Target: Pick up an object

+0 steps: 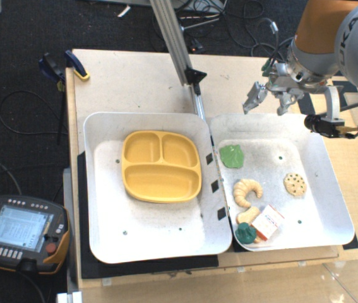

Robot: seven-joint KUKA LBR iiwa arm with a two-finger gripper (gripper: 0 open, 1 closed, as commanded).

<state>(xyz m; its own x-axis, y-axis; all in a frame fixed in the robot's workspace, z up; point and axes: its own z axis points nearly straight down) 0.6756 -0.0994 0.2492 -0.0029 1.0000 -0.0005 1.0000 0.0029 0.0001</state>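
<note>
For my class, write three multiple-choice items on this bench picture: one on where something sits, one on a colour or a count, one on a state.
1. Where does the yellow divided tray lie?
A. in the left bin
B. in the right bin
C. on the bare bench

2. What colour is the flat piece nearest the bins' shared edge?
A. red
B. green
C. blue

3. How do the gripper fingers stand?
A. shut on the cookie
B. shut on the croissant
C. open, with nothing between them

Answers:
1 A: the tray rests on the left bin's floor.
2 B: the piece is plainly green.
3 C: the fingers are spread above the right bin's far rim, with nothing between them.
</note>
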